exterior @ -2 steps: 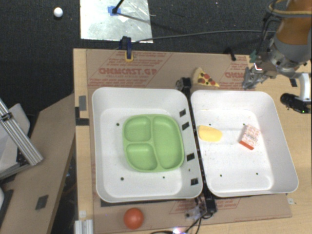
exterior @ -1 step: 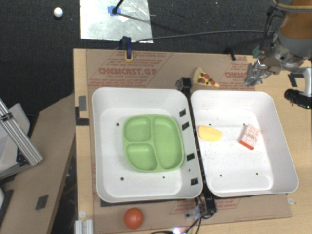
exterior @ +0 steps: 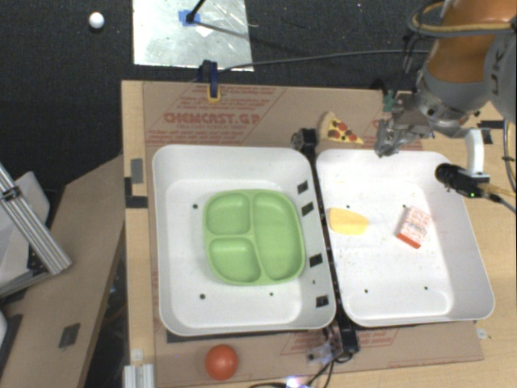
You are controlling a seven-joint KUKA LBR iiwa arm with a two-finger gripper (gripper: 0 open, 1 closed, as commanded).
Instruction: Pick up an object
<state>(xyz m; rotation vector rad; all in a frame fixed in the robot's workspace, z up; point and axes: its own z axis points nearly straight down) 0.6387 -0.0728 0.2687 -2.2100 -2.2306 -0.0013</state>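
Yellow cheese-like wedge (exterior: 348,221) and small red-and-white packet (exterior: 413,226), lying apart on the right bin (exterior: 420,297) floor, neither lifted. Hand (exterior: 389,145) poised above that bin's far rim, well apart from both; open or closed, impossible to tell. Picking up not yet begun, by the look of it. Green divided plate (exterior: 252,236) in left bin (exterior: 186,297). "CHEMCAST GP" (exterior: 212,119) printed red on worktop sheet.

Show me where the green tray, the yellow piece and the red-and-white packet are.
green tray (exterior: 279,237): camera view, on its large right compartment.
yellow piece (exterior: 348,221): camera view, on the middle of its top.
red-and-white packet (exterior: 413,226): camera view, on its centre.
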